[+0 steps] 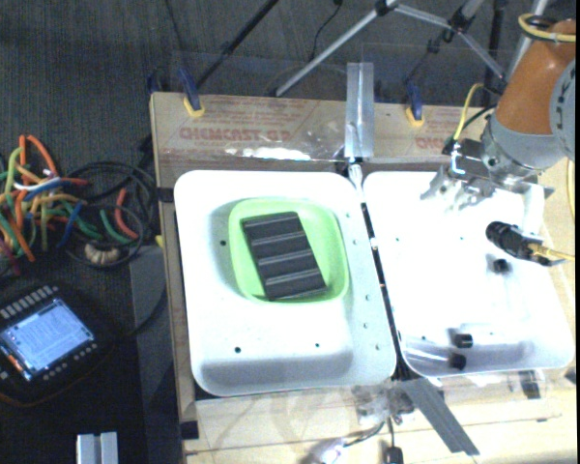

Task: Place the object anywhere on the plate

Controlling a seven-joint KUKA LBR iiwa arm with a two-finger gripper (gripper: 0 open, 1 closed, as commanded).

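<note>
A dark grey ribbed rectangular block point(283, 255) lies flat on the green plate point(335, 249), which sits in the left white bin point(271, 356). The block is fully within the plate's rim, tilted slightly from the bin's edges. My gripper point(456, 191) hangs over the far part of the right bin point(483, 298), well to the right of the plate and apart from the block. Its pale fingers point(435, 189) stand open with nothing between them.
A black cylindrical part with a yellow tip point(510, 237) sticks out below the wrist over the right bin. Two small dark bits point(461, 337) lie near that bin's front edge. A metal divider post point(360, 114) rises behind the bins. Cables and a pendant point(41, 334) lie left of the bench.
</note>
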